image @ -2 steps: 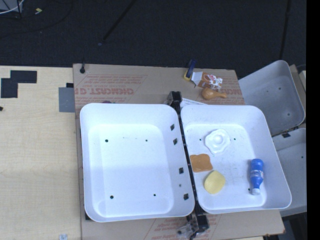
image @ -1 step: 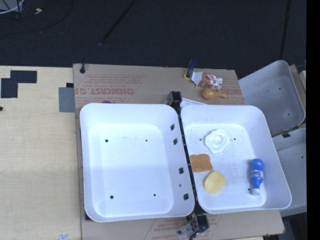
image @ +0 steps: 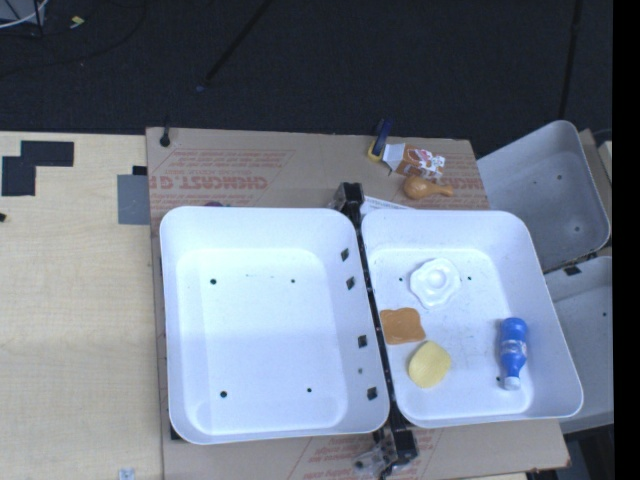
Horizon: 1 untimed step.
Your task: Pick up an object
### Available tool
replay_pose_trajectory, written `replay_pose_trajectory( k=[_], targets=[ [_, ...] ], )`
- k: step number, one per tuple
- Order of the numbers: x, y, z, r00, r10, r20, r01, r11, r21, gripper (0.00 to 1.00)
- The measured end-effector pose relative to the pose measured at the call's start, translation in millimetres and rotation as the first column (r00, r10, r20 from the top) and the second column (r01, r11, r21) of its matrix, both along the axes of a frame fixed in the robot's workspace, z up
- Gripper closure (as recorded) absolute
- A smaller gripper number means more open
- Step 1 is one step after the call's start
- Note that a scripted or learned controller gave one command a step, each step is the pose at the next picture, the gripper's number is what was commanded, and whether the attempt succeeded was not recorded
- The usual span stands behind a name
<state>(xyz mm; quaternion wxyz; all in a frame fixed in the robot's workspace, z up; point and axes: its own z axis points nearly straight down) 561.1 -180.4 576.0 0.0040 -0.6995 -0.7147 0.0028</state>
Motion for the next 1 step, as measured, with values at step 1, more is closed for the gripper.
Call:
replay_pose_trajectory(
  k=[1],
  targets=[
    [85.0,-32.5,-44.7,1.0,-0.018,0.001,0.018,1.0,0.0,1.0]
  ],
)
